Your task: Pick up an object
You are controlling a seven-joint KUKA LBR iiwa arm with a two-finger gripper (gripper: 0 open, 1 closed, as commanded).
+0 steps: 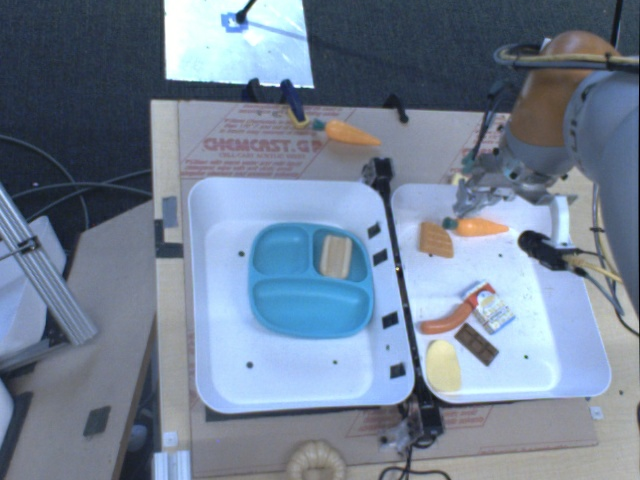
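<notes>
Carrot [481, 228] just beside fingers [466, 201]

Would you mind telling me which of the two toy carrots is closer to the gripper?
The carrot in the right bin, lying just below the gripper. The other carrot lies outside the bins on the cardboard behind them.

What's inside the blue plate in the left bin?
A tan bread slice lies in the blue plate's upper right compartment. The other compartments show bare blue. What is under the slice is covered.
</notes>
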